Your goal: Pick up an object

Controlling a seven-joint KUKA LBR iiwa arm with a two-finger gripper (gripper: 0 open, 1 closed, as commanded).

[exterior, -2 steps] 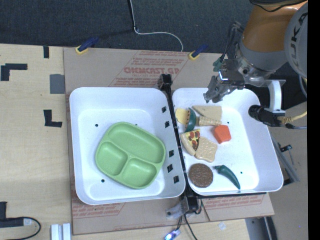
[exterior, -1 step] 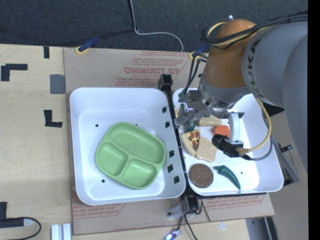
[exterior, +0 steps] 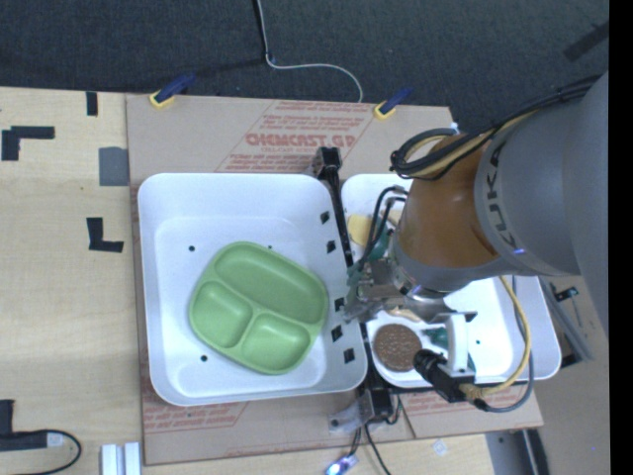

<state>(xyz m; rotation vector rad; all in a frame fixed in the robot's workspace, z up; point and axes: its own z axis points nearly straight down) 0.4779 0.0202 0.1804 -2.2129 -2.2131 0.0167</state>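
I see the gripper (exterior: 401, 310) low in the right bin (exterior: 529, 349) — just above a brown disc (exterior: 397, 344), possibly a cookie — can't tell its state.

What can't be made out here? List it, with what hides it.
- Gripper: open or shut cannot be told; the arm covers it in the camera view.
- Right bin: the arm hides most of its contents.
- Yellow item: a sliver shows beside the arm.
- Brown disc: too blurred to identify.
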